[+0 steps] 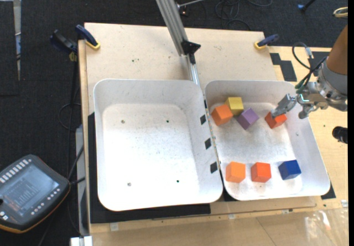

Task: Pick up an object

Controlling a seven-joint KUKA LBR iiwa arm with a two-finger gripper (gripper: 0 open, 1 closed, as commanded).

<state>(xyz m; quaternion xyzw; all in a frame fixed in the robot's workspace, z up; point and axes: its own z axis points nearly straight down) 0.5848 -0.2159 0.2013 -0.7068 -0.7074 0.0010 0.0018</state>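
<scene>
While the arm is reaching in from the right, you are seeing the jaws point(286, 108) hanging low over the right bin point(310, 145), near its far right part. Their grey fingers point(283, 104) are lying over the red block point(275, 120), and the metal is hiding the contact, so I cannot tell if they are spread or pinching it.

All the blocks are lying in the right bin. They are small cubes with matte, smooth faces. In the far part, an orange cube point(222, 114) is touching a yellow cube point(235, 105), and a purple cube point(247, 118), turned a little, is sitting just beside them. Along the near side, three cubes are standing in a row, slightly apart: orange point(235, 172), orange-red point(261, 172) and blue point(289, 169).

Both bins are shallow white trays with rounded corners; the left bin point(110, 129) is showing small dark specks on its floor. They are resting on a pale, speckled wooden tabletop point(138, 51).
</scene>
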